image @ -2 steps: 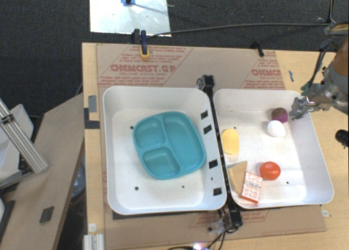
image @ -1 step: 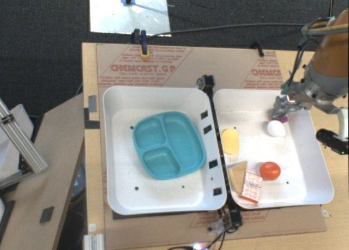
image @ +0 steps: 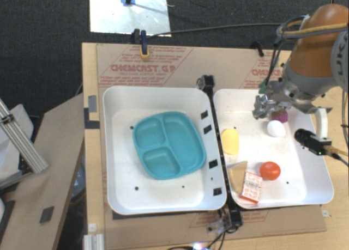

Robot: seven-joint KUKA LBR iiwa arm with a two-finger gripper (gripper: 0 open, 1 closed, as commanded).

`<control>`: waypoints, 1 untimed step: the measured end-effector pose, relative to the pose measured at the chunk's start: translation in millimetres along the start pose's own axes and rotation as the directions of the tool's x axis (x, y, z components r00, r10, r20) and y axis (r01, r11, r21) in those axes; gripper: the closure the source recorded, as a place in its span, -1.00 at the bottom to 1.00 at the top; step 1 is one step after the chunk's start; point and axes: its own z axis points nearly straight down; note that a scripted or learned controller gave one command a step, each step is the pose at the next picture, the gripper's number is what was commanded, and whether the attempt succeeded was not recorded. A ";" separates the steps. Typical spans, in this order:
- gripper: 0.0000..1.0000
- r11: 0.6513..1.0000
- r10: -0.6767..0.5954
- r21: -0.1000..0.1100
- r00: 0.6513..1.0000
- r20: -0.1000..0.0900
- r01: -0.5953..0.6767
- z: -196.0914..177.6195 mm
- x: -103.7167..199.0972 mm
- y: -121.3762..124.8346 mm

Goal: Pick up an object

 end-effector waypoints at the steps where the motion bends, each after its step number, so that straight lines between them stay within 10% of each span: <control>1: 1.00 1.000 0.001 0.002 1.000 0.000 -0.001 15.9 51.1 -6.6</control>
